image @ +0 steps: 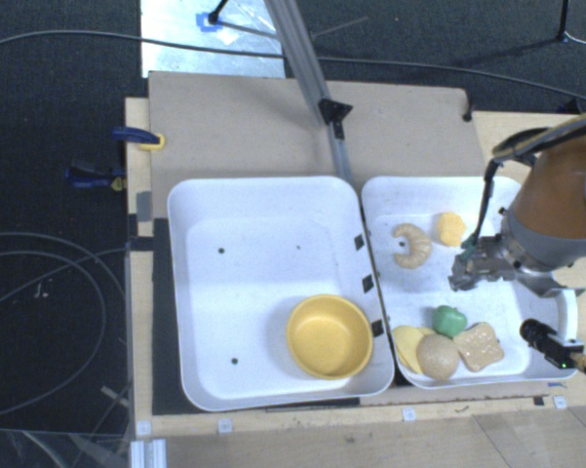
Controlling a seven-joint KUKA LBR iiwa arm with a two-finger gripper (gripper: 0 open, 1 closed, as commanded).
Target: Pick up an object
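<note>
My gripper (465,273) hangs over the middle of the right bin (385,203), just above and to the right of a green pepper-like piece (449,319). A tan croissant (411,245) lies to its left, and a small yellow piece (450,228) sits beyond it near the bin's back. At the bin's front lie a slice of toast (479,346), a round beige bun (437,356) and a yellow piece (408,340). Nothing shows between the fingers.
A yellow bowl (330,335) stands at the front right of the left bin (205,213). A grey pole (302,57) slants down to the bins' back edge. The arm's orange-banded wrist (561,198) covers the right bin's right side.
</note>
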